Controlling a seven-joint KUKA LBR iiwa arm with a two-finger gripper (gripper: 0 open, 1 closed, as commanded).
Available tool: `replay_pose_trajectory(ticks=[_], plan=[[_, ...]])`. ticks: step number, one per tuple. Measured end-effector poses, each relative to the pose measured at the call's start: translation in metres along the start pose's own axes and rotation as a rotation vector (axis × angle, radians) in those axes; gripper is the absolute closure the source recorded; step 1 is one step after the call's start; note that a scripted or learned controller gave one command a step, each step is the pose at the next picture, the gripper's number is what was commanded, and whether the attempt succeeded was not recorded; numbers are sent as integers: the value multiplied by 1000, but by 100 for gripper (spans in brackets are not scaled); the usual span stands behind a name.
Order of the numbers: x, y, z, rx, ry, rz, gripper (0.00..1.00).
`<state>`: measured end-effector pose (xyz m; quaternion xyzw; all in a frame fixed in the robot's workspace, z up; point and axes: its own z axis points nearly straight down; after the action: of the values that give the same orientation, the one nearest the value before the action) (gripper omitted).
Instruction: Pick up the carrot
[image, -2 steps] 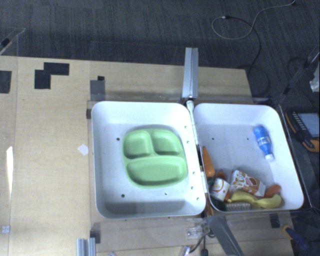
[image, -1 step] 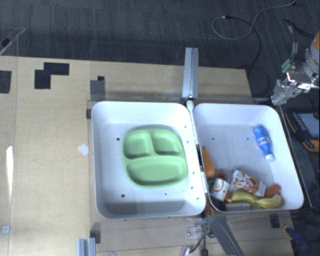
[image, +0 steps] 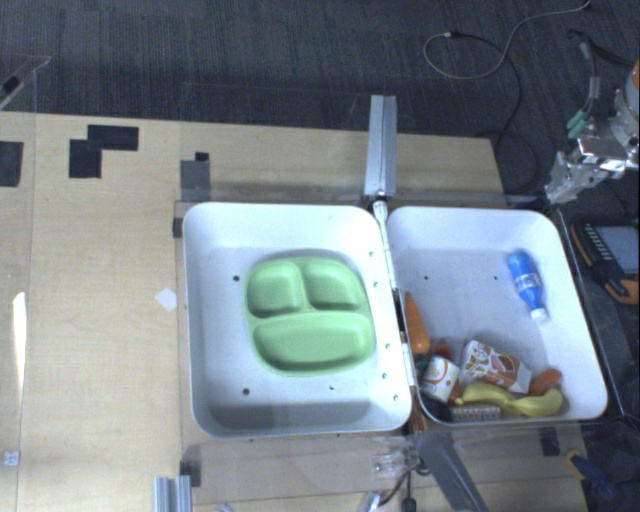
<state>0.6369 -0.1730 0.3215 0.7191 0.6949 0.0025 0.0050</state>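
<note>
From the camera view, the carrot (image: 413, 326) lies in the right bin (image: 470, 235), tucked hard against that bin's left wall, its length running along the wall from far to near. Its near end touches a small round cup (image: 438, 378) with a red and white label. Beside that, toward the near right, sit a printed snack packet (image: 493, 366), a banana (image: 520, 404) along the near wall and a reddish sausage-shaped item (image: 546, 380). A blue bottle (image: 525, 283) lies well apart at the far right.

The gripper (image: 578, 172) hangs outside the bins, beyond the far right corner of the right bin, well away from the carrot. Whether it is spread or closed cannot be told at this size and angle.

The reach has not begun, I judge. To do it well, the arm should cross the bin and descend over the carrot's far half, clear of the cup, closing across the carrot's width. The wall leaves little room on the left side, so a slightly tilted or offset approach looks safer; a careless descent could strike the rim or nudge the cup.

The left bin (image: 210, 330) holds a green divided tray (image: 306, 312).

The packet and cup carry printing, but no brand or word can be read.
</note>
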Motion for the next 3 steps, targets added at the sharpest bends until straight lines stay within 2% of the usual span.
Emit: replay_pose_trajectory(ticks=[1,2,3], plan=[[77,30,65,4,4,-325,100],[184,26,103,3,6,-620,100],[265,2,134,1,7,-897,100]])
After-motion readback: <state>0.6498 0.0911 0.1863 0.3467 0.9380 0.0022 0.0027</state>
